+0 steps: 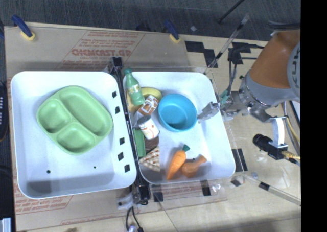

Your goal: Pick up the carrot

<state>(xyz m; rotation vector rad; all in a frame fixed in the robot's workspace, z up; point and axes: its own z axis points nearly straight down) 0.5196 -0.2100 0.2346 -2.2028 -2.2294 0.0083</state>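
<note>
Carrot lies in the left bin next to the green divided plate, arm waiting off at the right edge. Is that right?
Not quite. The camera view shows the carrot in the right bin, near its front edge below the blue bowl. The green divided plate sits alone in the left bin. The arm is at the right edge.

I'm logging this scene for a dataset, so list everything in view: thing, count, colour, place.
bins: 2, white, side by side on the bench
divided plate: 1, green, left bin
bowl: 1, blue, right bin, upper middle
carrot: 1, orange, right bin, near front edge
bottle: 1, green, right bin, upper left
banana: 1, yellow, beside the bottle
clamps: 2, blue and yellow, bench's far edge
arm: 1, grey with orange band, right of the bins
gripper: 1, grey, over the right bin's right rim
</note>
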